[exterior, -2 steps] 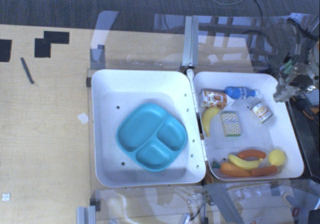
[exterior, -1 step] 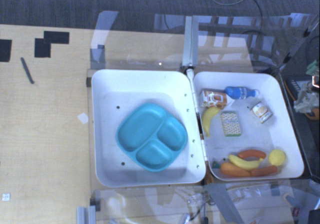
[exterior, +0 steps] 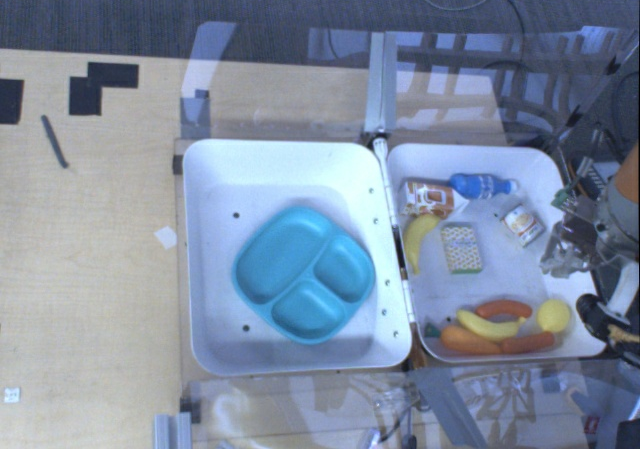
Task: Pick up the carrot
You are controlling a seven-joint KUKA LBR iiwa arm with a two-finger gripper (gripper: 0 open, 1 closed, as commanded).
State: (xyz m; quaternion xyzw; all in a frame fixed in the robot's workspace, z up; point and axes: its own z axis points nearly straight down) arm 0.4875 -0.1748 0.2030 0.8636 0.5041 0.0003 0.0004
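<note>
My tool (exterior: 563, 255) hung at the right bin's (exterior: 545, 165) three o'clock rim; its opening I couldn't tell. The carrot (exterior: 468, 340) lay at six o'clock.

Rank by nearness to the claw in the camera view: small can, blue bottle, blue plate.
From the claw:
1. Small can, right bin, just to its left.
2. Blue bottle, right bin's far side.
3. Blue plate, left bin, farthest.

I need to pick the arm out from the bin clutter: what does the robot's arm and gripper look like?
The arm is grey, with an orange band above the wrist. Its gripper is silvery-grey metal with dark parts, at the right bin's right edge. Finer markings are too small to tell.
</note>
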